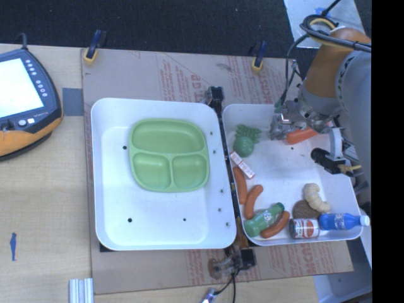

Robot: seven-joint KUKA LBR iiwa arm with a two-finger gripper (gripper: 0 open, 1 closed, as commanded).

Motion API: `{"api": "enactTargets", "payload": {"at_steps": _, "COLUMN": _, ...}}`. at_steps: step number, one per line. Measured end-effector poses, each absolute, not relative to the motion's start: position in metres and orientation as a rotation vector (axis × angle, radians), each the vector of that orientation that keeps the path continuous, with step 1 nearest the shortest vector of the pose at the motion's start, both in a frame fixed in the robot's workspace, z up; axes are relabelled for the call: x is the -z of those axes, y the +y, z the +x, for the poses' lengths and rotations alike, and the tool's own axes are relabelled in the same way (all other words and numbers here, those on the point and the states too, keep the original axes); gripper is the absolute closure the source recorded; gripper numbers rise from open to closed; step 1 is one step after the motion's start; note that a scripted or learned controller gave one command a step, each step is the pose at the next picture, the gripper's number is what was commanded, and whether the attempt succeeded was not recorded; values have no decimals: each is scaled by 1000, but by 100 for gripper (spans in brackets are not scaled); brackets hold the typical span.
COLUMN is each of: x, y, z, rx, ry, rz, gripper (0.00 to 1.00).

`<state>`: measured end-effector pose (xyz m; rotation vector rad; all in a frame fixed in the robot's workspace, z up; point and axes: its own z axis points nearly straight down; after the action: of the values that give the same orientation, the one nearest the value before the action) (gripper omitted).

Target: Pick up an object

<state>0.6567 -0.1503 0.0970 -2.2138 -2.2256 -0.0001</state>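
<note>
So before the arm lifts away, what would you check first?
1. Something between the tool's fingers: ok, an orange carrot-like piece sits there.
2. Grip firm enough to lift: cannot tell.
3. Piece free of neighbours: ok, the green broccoli toy lies apart to its left.
4. Tool inside the right bin, away from its near wall: ok.
5. Green divided plate in the left bin ready to receive: ok.

Right bin crowded — centre free.
</note>
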Motion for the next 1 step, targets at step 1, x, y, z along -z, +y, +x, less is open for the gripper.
{"api": "enactTargets", "payload": {"at_steps": 1, "x": -91, "y": -101, "z": 656, "rx": -6, "ry": -2224, "rz": -2212, "gripper": 0}}
